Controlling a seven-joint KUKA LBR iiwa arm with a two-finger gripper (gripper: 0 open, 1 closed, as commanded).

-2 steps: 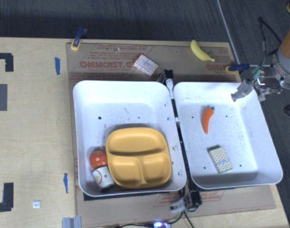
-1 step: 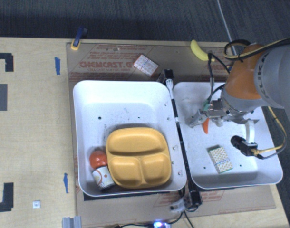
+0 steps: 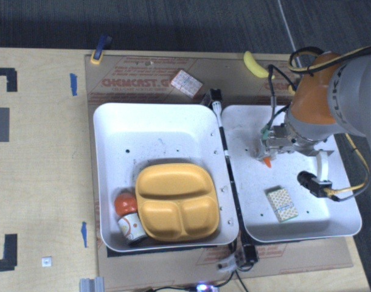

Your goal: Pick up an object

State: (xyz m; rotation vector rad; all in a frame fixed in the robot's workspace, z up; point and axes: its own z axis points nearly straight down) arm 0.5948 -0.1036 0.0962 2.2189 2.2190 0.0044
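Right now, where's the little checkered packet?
In the camera view, the checkered packet lies in the right bin, toward its near edge, below and apart from the gripper.

The pale wooden bench (image 3: pixel 39 181) bears a brown cardboard sheet (image 3: pixel 143 81). On the sheet, two shallow white plastic bins sit side by side, the left bin (image 3: pixel 112 117) and the right bin (image 3: pixel 249 117). On its far strip lie a small checked packet (image 3: pixel 186 83) and a yellow banana-shaped piece (image 3: pixel 255 64).

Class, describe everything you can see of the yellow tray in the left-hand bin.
The yellow tray is a rounded rectangle of smooth, plastic-looking material, divided into one long section and two smaller ones. It lies flat in the near half of the white bin. A small orange-and-white object rests against its view-left edge.
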